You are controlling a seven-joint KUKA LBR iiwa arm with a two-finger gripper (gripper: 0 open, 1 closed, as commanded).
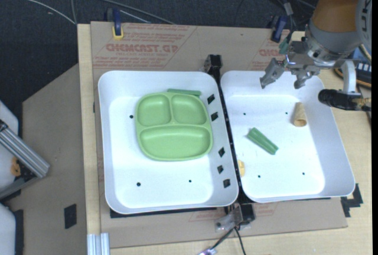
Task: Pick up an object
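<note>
- Front of the counter point(147, 230): bare cardboard-coloured board, w/ both white bins sitting on it side by side.
- Left bin point(118, 189): holds a green divided plate point(173, 126), flat, approx centred; a thin green strip point(184, 92) lies just behind it, touching or nearly so.
- Right bin point(331, 180): green stick point(262, 141) lies flat near the middle, slanted. A tan cone-like piece point(300, 114) sits further back toward the right wall, well apart from the stick.
- Far end: pincer point(284, 78) hangs over the back rim of the right bin, fingers spread apart, nothing betw. them. Grey arm w/ orange band behind it.
- Step, as I read it: approach phase – no object picked yet; pincer is beyond both candidates, not over either.
- Next move prob. calls for: shift forward over stick or cone, line the fingers across the object's narrow side, descend, close. Stick lies low + flat, so a shallow descent could miss.
</note>
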